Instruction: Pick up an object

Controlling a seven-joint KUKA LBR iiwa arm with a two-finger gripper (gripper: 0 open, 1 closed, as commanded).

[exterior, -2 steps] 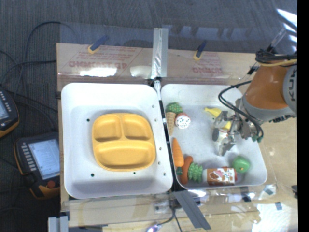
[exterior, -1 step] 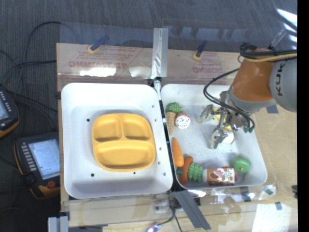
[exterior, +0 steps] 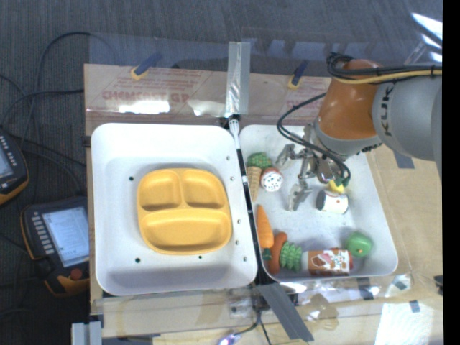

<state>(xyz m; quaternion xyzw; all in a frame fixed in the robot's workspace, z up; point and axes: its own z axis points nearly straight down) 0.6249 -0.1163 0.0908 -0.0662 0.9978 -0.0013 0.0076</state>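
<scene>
My gripper (exterior: 307, 177) hangs low over the middle of the right bin (exterior: 381, 214), below the orange wrist band (exterior: 350, 110). Its metal fingers (exterior: 297, 195) are spread open with nothing between them. Just left of it lies a small white and red toy (exterior: 272, 181), with a cone-shaped toy with a green top (exterior: 256, 168) beside that. Just right of the fingers sits a white toy with a yellow and green top (exterior: 334, 200). Along the bin's front lie a carrot (exterior: 264, 225), a green ribbed toy (exterior: 291, 256), a red-labelled bottle (exterior: 329, 261) and a green apple (exterior: 360, 245).
The left bin (exterior: 115, 157) holds a yellow divided plate (exterior: 185, 208). A raised rim (exterior: 243, 192) separates the two bins. Black cables (exterior: 302, 110) loop off the wrist above the right bin. Handheld devices (exterior: 57, 236) lie off the bench at the left.
</scene>
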